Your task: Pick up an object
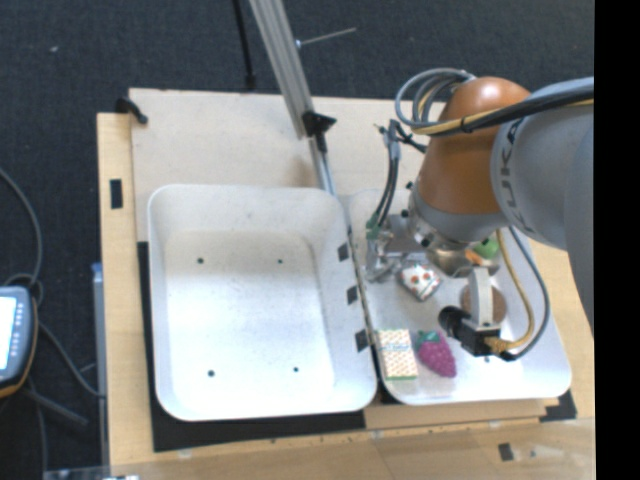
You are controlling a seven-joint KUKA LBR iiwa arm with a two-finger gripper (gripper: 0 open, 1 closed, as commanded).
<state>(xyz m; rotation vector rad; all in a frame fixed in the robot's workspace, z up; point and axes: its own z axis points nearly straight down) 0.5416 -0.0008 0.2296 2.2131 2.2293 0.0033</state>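
Observation:
My gripper (383, 265) is low in the right bin (545, 368), close to its left wall, under the grey arm with the orange band (470, 148). Just to its right lies a small white and red object (420, 282), apart from the gripper as far as I can see. A pale green patterned box (398, 354) and a purple grape-like object (436, 354) lie side by side near the bin's front edge. A brown and white object (486, 304) sits further right. Part of a green and orange thing (487, 251) peeks out from under the wrist.
The left bin (180, 218) stands beside the right one, their walls touching. A slanted metal pole (285, 58) rises behind the bins. Black cable (478, 338) from the arm loops over the right bin. A handheld device (12, 333) lies off the bench at left.

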